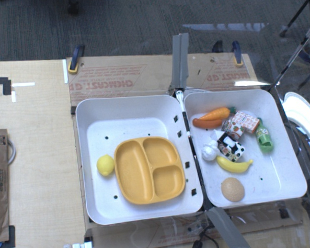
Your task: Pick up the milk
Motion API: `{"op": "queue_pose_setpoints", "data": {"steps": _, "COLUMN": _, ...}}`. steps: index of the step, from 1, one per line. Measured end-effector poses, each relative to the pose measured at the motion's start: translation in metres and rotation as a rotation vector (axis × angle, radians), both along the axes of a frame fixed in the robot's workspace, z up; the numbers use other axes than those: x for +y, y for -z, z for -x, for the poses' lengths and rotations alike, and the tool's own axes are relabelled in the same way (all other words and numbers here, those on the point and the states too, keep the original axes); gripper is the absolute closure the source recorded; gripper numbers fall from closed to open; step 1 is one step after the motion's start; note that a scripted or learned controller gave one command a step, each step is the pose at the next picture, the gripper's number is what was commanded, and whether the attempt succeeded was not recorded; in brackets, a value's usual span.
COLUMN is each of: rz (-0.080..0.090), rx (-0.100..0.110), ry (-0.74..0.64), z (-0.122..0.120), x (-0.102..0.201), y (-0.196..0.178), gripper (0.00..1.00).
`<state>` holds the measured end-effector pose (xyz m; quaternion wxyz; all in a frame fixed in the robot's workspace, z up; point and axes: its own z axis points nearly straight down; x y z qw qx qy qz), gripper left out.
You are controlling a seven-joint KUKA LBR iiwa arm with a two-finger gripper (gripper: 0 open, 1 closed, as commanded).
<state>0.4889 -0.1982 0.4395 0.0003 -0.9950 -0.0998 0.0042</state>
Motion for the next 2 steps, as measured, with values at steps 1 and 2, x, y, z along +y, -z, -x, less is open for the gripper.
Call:
{"op": "queue_pose_setpoints", "data": {"steps": 1, "rz": 0.001, "rx": 0.0, "ry": -0.003, "z": -0.0596, "x": -0.0241, "y": 0.0014, "gripper": 1.0}}
{"op": "queue_pose_setpoints", "data": {"steps": 2, "rz": 0.001, "rx": -0.001, "ry": -0.003, "z": -0.0596, "x": -0.0241, "y": 0.0012, "gripper": 0.0}}
